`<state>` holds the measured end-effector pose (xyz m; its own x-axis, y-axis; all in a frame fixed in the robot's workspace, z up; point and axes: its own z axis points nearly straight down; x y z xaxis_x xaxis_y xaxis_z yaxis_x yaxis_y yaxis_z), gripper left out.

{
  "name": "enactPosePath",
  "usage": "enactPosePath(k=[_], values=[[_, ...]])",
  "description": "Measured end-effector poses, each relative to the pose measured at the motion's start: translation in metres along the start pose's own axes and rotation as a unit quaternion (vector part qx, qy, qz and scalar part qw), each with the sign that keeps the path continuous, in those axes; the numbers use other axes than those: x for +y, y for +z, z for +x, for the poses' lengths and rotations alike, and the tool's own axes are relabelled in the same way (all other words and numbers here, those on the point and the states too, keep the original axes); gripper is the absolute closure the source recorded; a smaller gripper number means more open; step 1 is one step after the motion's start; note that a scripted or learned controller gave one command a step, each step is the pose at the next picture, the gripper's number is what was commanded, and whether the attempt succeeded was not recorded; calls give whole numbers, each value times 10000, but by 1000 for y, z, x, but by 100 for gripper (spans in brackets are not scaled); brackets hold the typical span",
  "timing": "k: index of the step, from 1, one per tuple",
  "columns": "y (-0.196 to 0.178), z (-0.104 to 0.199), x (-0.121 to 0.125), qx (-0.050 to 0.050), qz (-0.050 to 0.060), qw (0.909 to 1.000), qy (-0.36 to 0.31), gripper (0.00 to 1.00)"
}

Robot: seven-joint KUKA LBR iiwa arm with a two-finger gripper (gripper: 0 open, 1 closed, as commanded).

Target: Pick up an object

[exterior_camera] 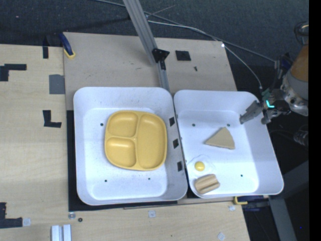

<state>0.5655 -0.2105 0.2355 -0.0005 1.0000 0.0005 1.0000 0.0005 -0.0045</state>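
Observation:
The right bin [261,154] holds three objects. A tan triangular wedge [220,138] lies near its middle. A small yellow round piece [199,165] and a tan bread-like roll [206,183] rest by its front left corner. My gripper [257,116] hangs over the bin's far right rim, up and to the right of the wedge. Its fingers [248,116] are spread open with nothing between them.
A yellow divided plate [135,139] lies in the left bin [88,149]. A grey metal pole [145,31] slants down to the bins' shared back edge. Cables run across the dark floor behind the right bin.

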Motion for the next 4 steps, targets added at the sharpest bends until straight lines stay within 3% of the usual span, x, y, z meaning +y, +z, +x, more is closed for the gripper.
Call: enactPosePath(k=[1,2,4], values=[[-1,0,1,-4,-15,10000,-3,0],[62,0,-5,2,14,10000,-1,0],[147,-9,-2,2,-40,10000,1,0]])
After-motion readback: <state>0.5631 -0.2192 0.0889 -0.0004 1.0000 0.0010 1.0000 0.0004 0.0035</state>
